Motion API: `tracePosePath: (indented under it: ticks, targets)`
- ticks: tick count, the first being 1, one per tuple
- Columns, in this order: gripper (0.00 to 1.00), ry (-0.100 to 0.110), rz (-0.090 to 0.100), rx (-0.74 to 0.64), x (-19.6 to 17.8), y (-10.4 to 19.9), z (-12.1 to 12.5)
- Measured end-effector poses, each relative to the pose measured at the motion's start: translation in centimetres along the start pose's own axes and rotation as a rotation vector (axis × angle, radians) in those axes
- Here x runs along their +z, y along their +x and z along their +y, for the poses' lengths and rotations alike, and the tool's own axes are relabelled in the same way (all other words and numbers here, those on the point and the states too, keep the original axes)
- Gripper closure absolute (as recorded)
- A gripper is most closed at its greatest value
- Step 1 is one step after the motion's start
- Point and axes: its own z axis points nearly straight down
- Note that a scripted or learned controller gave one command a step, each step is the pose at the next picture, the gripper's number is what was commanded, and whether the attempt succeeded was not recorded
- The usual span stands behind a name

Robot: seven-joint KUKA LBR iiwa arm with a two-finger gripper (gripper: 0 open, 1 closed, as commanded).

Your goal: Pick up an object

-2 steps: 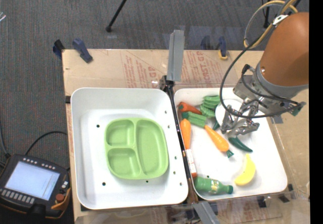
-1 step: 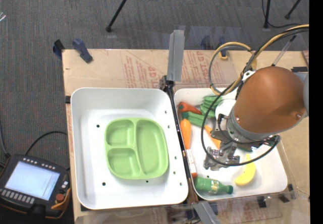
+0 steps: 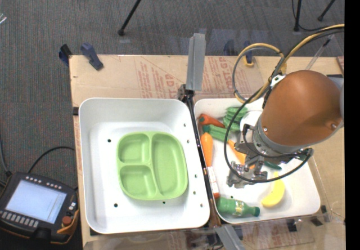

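- Toy food fills the right bin (image 3: pixel 312 201): a carrot (image 3: pixel 207 148) along its left wall, a green bottle (image 3: pixel 238 207) and a yellow piece (image 3: pixel 274 195) by the front edge.
- Gripper (image 3: pixel 247 173) hangs low over the bin's middle, probably positioned for a grab; I cannot tell its opening or whether it holds anything.
- Green divided plate (image 3: pixel 152 165) lies centred in the left bin (image 3: pixel 93 114).

The right bin (image 3: pixel 304 201) carries a scatter of toy foods. A green bottle (image 3: pixel 238 207) lies on its side near the front wall, cap pointing right. Just beside it to the right sits a yellow banana-like piece (image 3: pixel 274 194). An orange carrot (image 3: pixel 207 148) lies lengthwise along the left wall, with another orange piece (image 3: pixel 211 121) behind it. Green vegetables (image 3: pixel 233 116), perhaps peppers or beans, crowd the back, partly hidden by the arm.
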Motion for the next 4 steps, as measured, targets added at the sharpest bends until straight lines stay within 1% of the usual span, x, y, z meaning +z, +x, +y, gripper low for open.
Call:
tracePosePath:
  ticks: [1,2,3,4]
  targets:
    - [1.00,0.002,0.000,-0.032,0.9,-8.8,-3.4]
    - [1.00,0.011,-0.002,-0.106,-4.9,-9.9,-11.9]
    - [1.00,0.006,-0.001,-0.365,-7.0,-10.5,-12.1]
    - [1.00,0.006,0.002,-0.496,-8.7,-3.8,-12.6]
